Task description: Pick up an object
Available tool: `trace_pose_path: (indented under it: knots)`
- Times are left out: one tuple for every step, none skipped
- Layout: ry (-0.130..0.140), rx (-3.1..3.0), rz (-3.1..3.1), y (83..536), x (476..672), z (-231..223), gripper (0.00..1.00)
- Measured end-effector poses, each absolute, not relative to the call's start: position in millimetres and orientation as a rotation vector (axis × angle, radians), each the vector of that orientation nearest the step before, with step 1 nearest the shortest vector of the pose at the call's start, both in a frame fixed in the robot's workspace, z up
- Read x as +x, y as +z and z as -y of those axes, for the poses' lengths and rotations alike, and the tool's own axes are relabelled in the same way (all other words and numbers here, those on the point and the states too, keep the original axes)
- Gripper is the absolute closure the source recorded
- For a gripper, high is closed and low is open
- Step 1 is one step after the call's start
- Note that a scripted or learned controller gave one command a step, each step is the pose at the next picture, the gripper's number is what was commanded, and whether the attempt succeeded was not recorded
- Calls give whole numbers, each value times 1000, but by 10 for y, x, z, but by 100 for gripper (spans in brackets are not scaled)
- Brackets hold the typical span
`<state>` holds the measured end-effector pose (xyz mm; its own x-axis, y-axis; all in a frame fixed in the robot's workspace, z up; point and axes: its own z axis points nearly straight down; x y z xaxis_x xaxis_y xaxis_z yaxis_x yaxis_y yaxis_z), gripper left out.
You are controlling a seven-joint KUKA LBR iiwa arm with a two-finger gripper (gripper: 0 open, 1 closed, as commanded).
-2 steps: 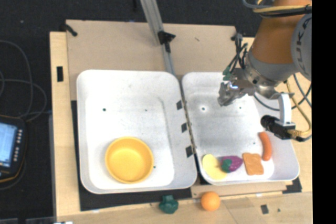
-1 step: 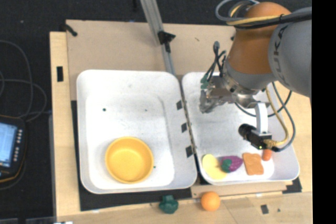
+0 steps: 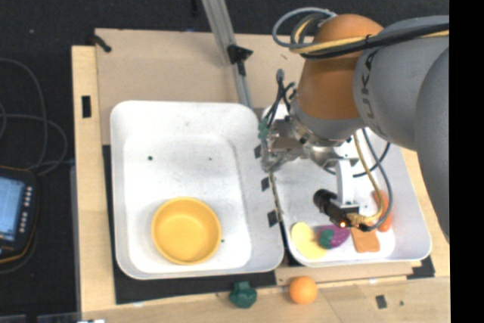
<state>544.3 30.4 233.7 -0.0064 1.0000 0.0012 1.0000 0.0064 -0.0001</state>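
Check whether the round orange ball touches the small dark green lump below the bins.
Apart. The camera view shows bare bench between the round orange ball and the small dark green lump.

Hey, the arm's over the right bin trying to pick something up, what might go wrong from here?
1. The yellow piece, green and purple toy and orange piece crowd together against the near wall of the right bin, so a grab may catch two or hit the wall.
2. An orange ball and a green toy lie on the bench outside the bins; a dropped thing may roll out too.
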Motion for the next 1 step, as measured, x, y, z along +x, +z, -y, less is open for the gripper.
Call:
trace_pose_path:
  knots:
    - [-6, -2211, 2232, 2469, 5298, -878, 100]
